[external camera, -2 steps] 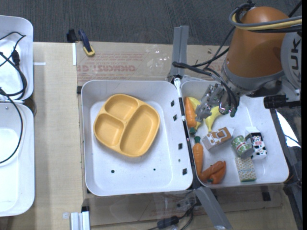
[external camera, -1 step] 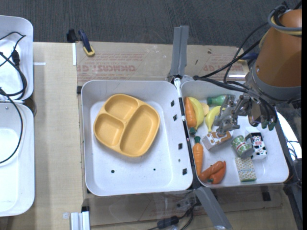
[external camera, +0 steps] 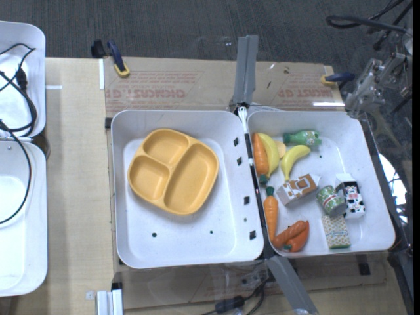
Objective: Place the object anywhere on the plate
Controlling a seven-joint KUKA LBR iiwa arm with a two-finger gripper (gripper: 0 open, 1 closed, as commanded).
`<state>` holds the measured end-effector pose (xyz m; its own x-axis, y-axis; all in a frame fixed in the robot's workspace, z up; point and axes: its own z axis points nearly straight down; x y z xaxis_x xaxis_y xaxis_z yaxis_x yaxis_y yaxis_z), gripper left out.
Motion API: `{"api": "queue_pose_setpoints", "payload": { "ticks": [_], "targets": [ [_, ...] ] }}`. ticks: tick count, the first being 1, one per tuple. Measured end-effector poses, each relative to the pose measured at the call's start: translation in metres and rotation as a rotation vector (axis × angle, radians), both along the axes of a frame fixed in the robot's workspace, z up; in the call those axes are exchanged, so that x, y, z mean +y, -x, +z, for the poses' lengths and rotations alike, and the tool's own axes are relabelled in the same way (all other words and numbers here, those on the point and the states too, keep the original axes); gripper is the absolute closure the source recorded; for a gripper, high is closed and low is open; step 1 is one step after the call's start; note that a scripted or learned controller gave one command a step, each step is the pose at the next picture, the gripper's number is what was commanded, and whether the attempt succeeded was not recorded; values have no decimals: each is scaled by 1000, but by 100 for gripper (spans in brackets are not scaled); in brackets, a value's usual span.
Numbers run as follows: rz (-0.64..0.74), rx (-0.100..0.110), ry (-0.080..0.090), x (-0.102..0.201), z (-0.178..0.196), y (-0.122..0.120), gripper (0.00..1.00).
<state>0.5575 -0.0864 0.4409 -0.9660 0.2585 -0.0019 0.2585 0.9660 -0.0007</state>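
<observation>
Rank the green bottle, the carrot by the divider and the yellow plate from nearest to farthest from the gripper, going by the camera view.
Gripper, at upper right:
1. Small green plastic bottle, at the right bin's far edge.
2. Orange toy carrot, beside the divider, lower in the right bin.
3. Yellow three-compartment plate, in the left bin.

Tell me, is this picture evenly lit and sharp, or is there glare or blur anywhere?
Camera view: soft, even light; the yellow three-compartment plastic plate casts hardly any shadow in the left white bin; toys in the right white bin look sharp; the upper right corner is cluttered and hard to read.

A yellow-orange plate [external camera: 173,170], yellow bananas [external camera: 293,159], orange carrots [external camera: 270,216] and a black-and-white cow-patterned carton [external camera: 353,200].
</observation>
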Motion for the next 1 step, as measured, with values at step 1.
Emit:
{"api": "queue_pose_setpoints", "payload": {
  "ticks": [1],
  "targets": [
    [255,3,-1,71,-71,77,100]
  ]
}}
